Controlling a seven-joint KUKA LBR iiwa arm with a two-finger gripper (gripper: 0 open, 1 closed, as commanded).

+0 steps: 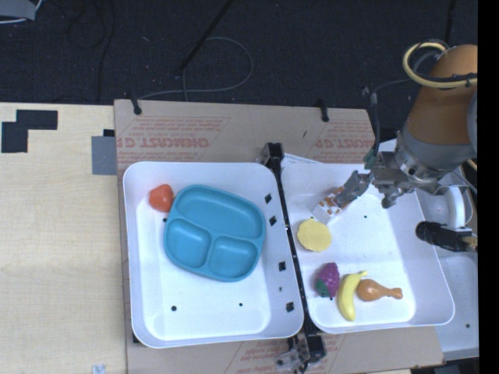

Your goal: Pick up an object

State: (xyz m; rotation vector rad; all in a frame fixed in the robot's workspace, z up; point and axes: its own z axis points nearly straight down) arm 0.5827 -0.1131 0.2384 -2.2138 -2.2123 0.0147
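Observation:
My gripper [369,193] hangs over the far part of the right bin [425,302], open, with nothing between its fingers. Its left finger [352,187] points down-left at a small white-and-brown packet [327,206] lying just beyond its tip. Nearer the front of the same bin lie a flat yellow round piece [314,236], a purple bunch of grapes [328,278], a yellow banana [347,295] and an orange-brown chicken drumstick [377,291]. The banana and drumstick touch.
The left bin [148,318] holds a blue divided plate [214,231] and a red-orange tomato [161,198] by its far left corner. A black divider [285,232] runs between the bins. Bare floor lies around my gripper in the right bin's far part.

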